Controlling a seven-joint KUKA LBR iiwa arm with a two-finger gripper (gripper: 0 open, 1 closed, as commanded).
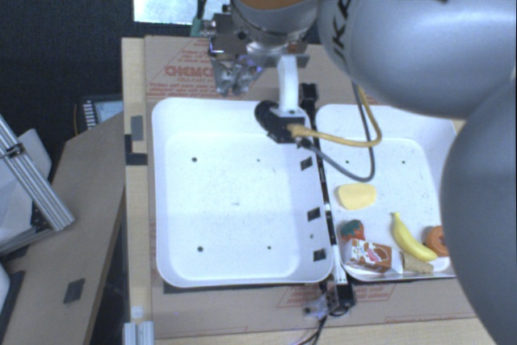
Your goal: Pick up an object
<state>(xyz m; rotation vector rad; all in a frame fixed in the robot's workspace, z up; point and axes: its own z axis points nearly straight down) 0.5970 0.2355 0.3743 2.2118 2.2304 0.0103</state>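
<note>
Right bin, near corner: your candidates sit clustered here in the right bin: a banana, a small printed packet, a red-and-green piece just behind it, an orange item partly cut off by the arm.
Right bin, middle: a pale yellow lump lies alone, apart from the cluster; you'd likely find it the easiest pick.
Left bin: the left bin shows bare white floor with a few dark dots.
Divider: a black cable with clips runs along the seam between the bins.
Far edge: the gripper hangs over the cardboard beyond the left bin's far rim, well apart from every object.
Gripper state: nothing seen between its fingers; how far apart they stand, you cannot tell from here.
Risk: descending from here, it meets cardboard or the rim, not an object.
Risk: the cluster is tight, so a grasp there may nudge neighbours or pinch two.
</note>
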